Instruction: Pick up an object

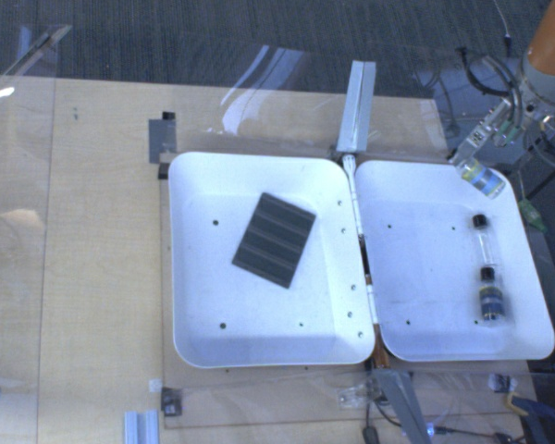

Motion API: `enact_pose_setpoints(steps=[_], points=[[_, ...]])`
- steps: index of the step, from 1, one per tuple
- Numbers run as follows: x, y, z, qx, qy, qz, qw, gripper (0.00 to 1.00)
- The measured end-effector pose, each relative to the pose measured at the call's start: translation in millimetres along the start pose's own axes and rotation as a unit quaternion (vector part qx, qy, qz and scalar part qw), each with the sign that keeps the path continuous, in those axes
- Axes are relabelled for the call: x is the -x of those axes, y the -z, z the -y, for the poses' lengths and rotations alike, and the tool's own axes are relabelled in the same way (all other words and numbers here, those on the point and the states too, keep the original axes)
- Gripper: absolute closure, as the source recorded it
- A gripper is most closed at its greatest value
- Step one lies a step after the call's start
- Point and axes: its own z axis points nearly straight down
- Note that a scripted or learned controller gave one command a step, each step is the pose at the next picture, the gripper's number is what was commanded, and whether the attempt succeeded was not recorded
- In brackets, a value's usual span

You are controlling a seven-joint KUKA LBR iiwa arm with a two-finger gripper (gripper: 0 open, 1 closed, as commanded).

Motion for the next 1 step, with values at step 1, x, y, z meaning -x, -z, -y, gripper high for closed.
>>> enact_pose_setpoints(steps=[1], points=[[-38.1,-25.3,-24.4,-0.001,0.033,-0.003,0.9994,1.0]])
